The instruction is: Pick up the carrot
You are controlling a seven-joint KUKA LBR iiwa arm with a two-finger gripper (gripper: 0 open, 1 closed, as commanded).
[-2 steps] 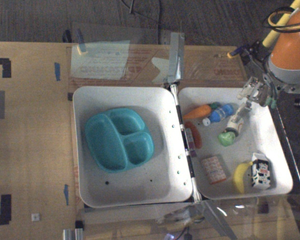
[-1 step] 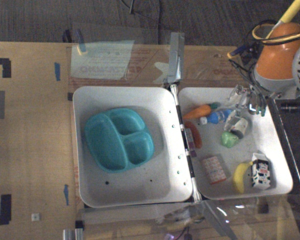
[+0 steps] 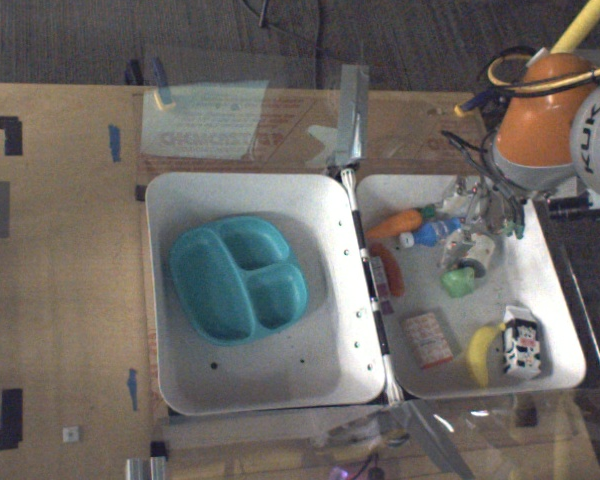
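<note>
Down at the near edge of the right white bin sit the small black-and-white cow-print carton and the curved yellow plastic banana, the two just beside each other in the near right corner, well out of the way of the action.

Now to the business end. The metal two-finger gripper hangs over the middle of the right bin, below the orange band of the grey arm, and it looks to be hovering low over the small green block, which lies directly under it. Whether it is spread or pinched, I cannot tell; the metalwork is a blur from up here, and nothing shows gripped in it.

Working outward: just beside the gripper, toward the far left corner of that bin, lies the small blue-and-white bottle, and touching or almost touching it is the orange plastic carrot with its green top, lying slantwise near the dividing edge. That is the target, and the gripper stands off to its right, so I judge a shift toward the divider is needed.

Along that left wall runs a red sausage-shaped piece, with a flat pinkish patterned packet nearer us. The left white bin carries the teal three-compartment plate, set in its middle.
</note>
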